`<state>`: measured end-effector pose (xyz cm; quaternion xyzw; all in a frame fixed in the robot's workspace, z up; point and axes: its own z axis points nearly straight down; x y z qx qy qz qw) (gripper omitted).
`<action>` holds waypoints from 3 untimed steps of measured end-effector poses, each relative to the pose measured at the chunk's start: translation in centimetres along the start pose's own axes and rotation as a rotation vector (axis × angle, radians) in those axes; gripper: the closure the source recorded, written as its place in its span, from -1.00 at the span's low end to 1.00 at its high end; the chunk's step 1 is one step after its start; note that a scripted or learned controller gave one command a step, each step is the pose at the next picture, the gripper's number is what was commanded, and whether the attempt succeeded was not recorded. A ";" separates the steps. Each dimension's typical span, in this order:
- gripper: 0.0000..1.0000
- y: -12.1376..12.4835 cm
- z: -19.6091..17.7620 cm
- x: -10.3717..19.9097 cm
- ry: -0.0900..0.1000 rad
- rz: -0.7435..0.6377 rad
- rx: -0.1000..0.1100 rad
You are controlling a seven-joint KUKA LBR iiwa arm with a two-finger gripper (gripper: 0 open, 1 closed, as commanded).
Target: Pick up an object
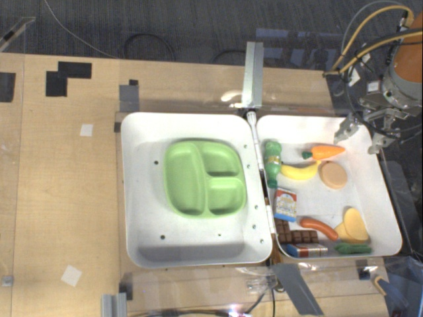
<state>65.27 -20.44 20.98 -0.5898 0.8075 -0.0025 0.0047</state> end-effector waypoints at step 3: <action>1.00 2.9 10.5 -5.1 -0.006 -0.220 0.014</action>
